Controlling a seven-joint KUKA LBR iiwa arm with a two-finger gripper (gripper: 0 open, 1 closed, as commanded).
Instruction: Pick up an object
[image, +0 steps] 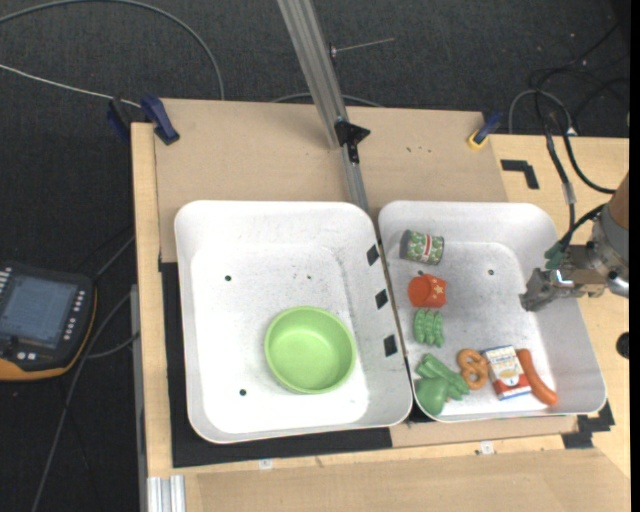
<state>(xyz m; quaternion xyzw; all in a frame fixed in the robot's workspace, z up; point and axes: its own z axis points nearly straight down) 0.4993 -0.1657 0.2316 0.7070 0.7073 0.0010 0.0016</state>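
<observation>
So the end effector (540, 290) is sitting at about 3 o'clock in the frame, hanging over the right edge of the right bin (520, 222). It's a dark little blob from this angle, so I honestly cannot tell how it's set, and nothing is showing in it that I'd call a catch.

Working outward from there, the closest stuff is down at its 7 o'clock: a small carton (507, 371) with an orange carrot-looking thing (538, 382) touching its right side and a pretzel (471, 366) just beside its left. Further to the left, running along the bin's inner wall, a striped can (422, 246) is lying on its side at the top, a red pepper-ish toy (428, 290) is sitting below it, then a green bumpy piece (428, 327), and a green leafy toy (438, 385) at the bottom corner.

Over at 9 o'clock, the left bin (250, 230) is holding a green bowl (310, 348).

Progress-wise I'd say the pick is barely getting started: everything is lying on the bin floor, so choosing a target, dropping down and lifting are all left.
</observation>
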